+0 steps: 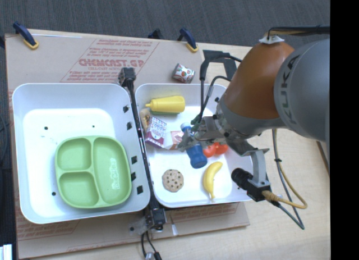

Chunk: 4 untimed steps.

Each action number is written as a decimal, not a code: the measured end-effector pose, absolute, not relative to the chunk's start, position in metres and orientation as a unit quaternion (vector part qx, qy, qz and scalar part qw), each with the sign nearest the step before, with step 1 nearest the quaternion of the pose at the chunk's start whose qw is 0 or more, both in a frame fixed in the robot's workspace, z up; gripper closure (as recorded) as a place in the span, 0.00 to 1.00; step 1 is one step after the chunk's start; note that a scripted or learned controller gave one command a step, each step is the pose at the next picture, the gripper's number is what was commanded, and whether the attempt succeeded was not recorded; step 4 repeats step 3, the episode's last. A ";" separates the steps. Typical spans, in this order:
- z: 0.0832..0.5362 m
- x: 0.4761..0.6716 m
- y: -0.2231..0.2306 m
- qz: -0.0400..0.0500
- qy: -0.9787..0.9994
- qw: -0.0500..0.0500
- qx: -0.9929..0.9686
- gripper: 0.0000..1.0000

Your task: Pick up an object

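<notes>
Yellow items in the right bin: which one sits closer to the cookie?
The banana, directly right of the cookie along the bin's near side. The mustard bottle lies by the far wall.

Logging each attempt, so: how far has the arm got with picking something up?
Done: the gripper is down in the right bin, just above the blue object. In hand: nothing visibly gripped. Left: grasping and lifting; banana, cookie and yellow bottle lie in the bin.
</notes>
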<state>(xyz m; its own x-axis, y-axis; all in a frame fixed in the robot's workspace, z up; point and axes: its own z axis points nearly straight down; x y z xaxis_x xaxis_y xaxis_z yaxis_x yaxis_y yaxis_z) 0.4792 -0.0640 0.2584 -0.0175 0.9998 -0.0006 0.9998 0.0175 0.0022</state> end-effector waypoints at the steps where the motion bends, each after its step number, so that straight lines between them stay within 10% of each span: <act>1: 0.268 0.480 -0.064 0.001 0.716 0.001 0.699 1.00; 4: 0.221 0.533 -0.006 -0.001 0.710 -0.002 0.704 1.00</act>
